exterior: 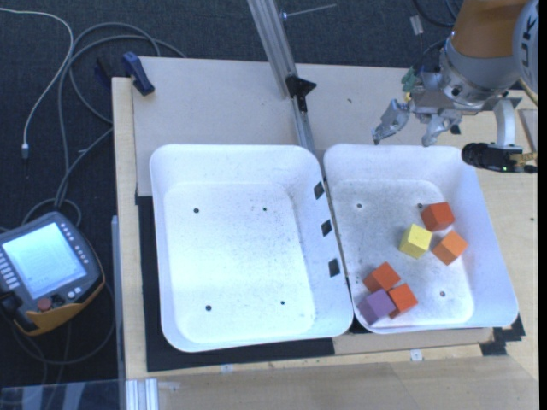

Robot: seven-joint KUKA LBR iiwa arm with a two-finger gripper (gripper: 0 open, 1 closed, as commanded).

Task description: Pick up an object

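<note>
The gripper (408, 130) hangs over the back edge of the right bin (491, 254), near the top right of the camera view. Its two fingers are spread apart, and nothing is between them. One finger (386, 125) points down to the left, and the other one (438, 130) sits a bit to its right.

All the blocks lie well away from the gripper, lower down inside the right bin. The closest one is an orange block (438, 215), which sits toward the back of that bin. Just below it are a yellow block (416, 240) and another orange block (450, 247) (these two are side by side and look like they almost touch). Nearer the front of the bin is a little bunch of three: a red-orange block (382, 276), an orange block (402, 299) and a purple block (374, 307). These three are pressed close together, with the purple one at the front left.

The left bin (171, 229) is white too, with small dark specks on its floor. The two bins sit right next to each other, and their edges meet in the middle.

Both bins rest on a light wooden bench (214, 92). A silver metal pole (272, 32) slants across the back of the bench. On the dark floor to the left lies a hand-held controller (47, 267) with a lit screen, and some cables (51, 67) curl near it.
</note>
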